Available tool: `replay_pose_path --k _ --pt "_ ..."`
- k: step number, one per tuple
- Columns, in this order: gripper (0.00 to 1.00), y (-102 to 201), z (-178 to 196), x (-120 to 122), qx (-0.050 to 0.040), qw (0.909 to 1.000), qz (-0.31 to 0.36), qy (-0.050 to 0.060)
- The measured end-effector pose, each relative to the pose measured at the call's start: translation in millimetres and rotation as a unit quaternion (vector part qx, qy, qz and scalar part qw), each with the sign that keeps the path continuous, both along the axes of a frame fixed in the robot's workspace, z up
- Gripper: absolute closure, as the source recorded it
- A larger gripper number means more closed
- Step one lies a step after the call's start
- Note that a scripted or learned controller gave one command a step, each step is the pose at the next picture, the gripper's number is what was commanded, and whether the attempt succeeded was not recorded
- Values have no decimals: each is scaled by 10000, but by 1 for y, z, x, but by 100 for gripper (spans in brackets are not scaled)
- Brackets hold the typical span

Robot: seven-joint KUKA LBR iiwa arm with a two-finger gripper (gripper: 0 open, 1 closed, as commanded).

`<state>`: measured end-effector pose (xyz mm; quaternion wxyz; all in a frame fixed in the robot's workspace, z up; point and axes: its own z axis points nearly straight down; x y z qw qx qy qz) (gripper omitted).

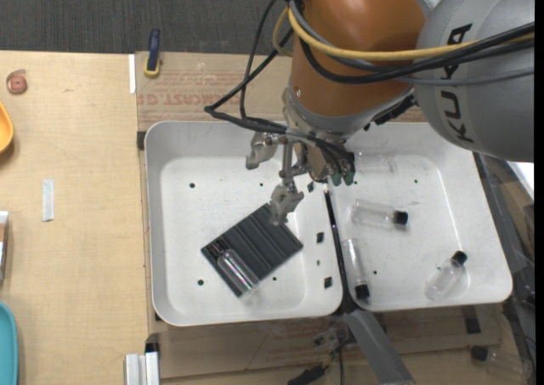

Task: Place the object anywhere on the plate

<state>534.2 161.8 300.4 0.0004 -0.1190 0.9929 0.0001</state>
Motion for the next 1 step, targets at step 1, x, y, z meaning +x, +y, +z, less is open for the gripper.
replay_pose_path --k 1 --pt "0 -20 98 9 6 9626 2711 -18"
